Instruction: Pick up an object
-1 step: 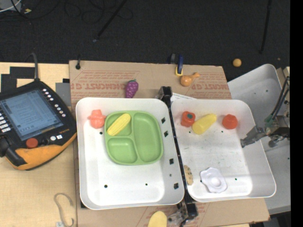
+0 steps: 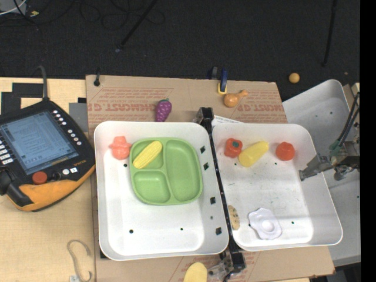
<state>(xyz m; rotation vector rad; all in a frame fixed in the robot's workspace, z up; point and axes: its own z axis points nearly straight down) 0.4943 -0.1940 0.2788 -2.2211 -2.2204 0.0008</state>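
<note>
- In the right bin (image 2: pixel 320 213), three toys sit along the far edge: a red tomato (image 2: pixel 233 147) with a green top near the far left corner, a yellow pepper (image 2: pixel 253 154) just beside it, and a plain red ball-like fruit (image 2: pixel 285 151) further right.
- The yellow pepper's long axis runs at a slant, its upper end toward the far right and its lower end toward the near left.
- A fried egg toy (image 2: pixel 265 224) lies flat close to the near edge of the same bin.
- The left bin (image 2: pixel 111 228) holds a green divided plate (image 2: pixel 167 171) with a corn cob (image 2: pixel 146 154) in its far left compartment, tilted along a diagonal; an orange-pink toy (image 2: pixel 120 148) sits in the bin's far left corner.
- The bins rest on brown cardboard (image 2: pixel 129 98) over a wooden bench; a purple grape bunch (image 2: pixel 163 110) and an orange pear-shaped toy (image 2: pixel 233 98) lie on the cardboard beyond them. A teach pendant (image 2: pixel 41 154) sits on the left.
- The gripper (image 2: pixel 309 172) hangs at the right bin's right edge, holding nothing I can see; it is too small and dark for me to tell whether its jaws are apart.
- A yellow toy (image 2: pixel 195 272) at the near edge is cut off.
</note>
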